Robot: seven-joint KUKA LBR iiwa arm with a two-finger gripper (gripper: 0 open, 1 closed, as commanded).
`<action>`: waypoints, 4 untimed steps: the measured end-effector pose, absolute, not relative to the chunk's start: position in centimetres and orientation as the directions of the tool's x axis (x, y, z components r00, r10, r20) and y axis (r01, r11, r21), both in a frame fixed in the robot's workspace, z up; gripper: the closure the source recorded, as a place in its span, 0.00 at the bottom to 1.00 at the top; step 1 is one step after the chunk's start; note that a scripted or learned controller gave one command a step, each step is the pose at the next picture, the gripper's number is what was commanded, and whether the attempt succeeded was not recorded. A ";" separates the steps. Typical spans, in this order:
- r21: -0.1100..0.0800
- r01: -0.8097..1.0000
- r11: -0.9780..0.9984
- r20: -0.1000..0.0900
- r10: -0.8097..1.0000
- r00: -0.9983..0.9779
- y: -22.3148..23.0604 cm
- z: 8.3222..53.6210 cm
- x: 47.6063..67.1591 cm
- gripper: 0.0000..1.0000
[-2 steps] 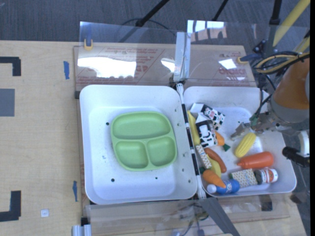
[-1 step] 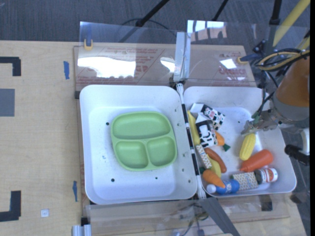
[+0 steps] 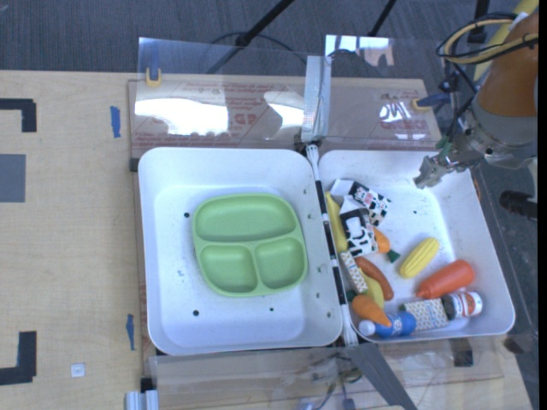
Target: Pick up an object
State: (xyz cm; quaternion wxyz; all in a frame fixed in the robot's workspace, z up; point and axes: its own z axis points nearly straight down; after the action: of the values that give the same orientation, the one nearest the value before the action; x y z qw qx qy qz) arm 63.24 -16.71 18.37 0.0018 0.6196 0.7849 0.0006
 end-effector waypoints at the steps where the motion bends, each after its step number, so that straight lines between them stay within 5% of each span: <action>1: 0.002 0.973 0.232 -0.002 0.973 -0.232 -16.7 18.3 63.2 0.00; 3: 0.004 0.924 0.383 -0.002 0.924 -0.383 -18.5 8.6 52.2 0.00; 4: 0.010 0.924 0.381 -0.005 0.924 -0.381 -18.5 9.7 52.4 1.00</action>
State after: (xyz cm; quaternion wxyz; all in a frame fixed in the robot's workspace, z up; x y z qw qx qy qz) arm 52.41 -18.49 9.74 0.0050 0.5562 0.8310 0.0027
